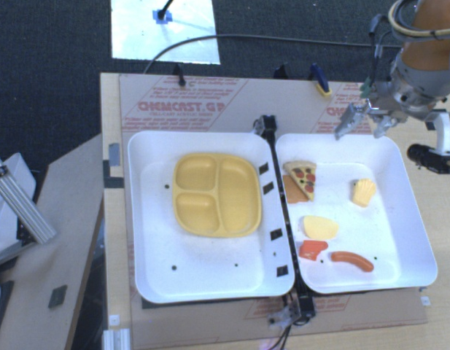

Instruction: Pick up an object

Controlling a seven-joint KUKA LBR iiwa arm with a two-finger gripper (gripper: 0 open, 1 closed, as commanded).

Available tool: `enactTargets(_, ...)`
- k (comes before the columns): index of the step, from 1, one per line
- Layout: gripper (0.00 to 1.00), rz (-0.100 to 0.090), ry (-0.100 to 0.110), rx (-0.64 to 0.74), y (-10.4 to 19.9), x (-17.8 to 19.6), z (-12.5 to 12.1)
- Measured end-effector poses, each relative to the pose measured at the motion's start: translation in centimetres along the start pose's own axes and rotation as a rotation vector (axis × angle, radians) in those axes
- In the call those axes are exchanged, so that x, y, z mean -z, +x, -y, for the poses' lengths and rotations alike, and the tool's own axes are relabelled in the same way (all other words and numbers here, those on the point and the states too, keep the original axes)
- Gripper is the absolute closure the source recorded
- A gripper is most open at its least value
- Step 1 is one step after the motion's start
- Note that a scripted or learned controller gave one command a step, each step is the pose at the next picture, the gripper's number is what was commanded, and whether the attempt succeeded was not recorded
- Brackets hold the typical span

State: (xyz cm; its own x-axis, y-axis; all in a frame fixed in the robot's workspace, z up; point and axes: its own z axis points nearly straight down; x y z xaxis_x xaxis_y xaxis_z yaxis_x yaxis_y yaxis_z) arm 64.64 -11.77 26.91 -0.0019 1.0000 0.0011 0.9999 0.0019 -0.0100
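Hovering open and empty over the bin's (418, 217) far rim, the end effector (365, 122) should descend squarely onto the cheese (363, 192).

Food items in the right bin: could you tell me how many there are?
5: a pizza slice at the bin's top left, a yellow ridged piece to its right, a yellow piece mid-left, a red piece below it, and a sausage beside that. None looks hidden.

Below me a yellow divided plate (216, 195) lies in the left bin (148, 268); a cable (210, 41) crosses the dark floor (49, 64).
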Motion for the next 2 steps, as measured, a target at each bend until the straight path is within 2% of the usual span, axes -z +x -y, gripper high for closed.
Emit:
enactTargets(1,0.0,0.001,-0.012,0.002,0.0,0.8,-0.2)
enactTargets(2,0.0,0.002,-0.008,-0.001,-0.8,-5.0,-0.1)
